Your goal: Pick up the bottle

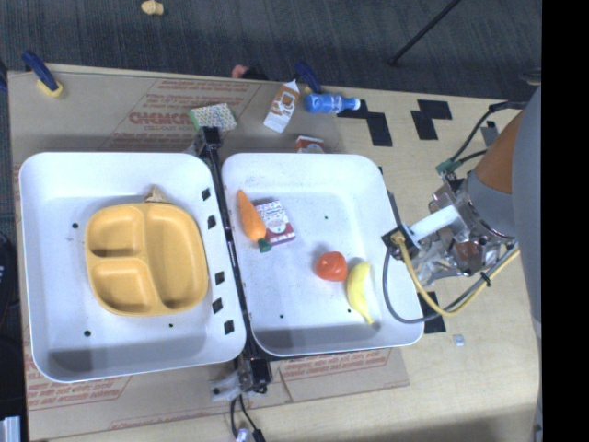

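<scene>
Camera view shows the blue bottle (329, 104) lying on its side on the bench (479, 376), outside both bins, just past the far edge of the right bin (304, 339). The gripper (440, 258) hangs off that bin's right edge, well apart from the bottle. Inside the right bin lie a carrot (250, 215), a small carton (275, 221), a tomato (331, 266) and a banana (359, 291). A yellow divided tray (145, 257) sits in the left bin (46, 339).
</scene>
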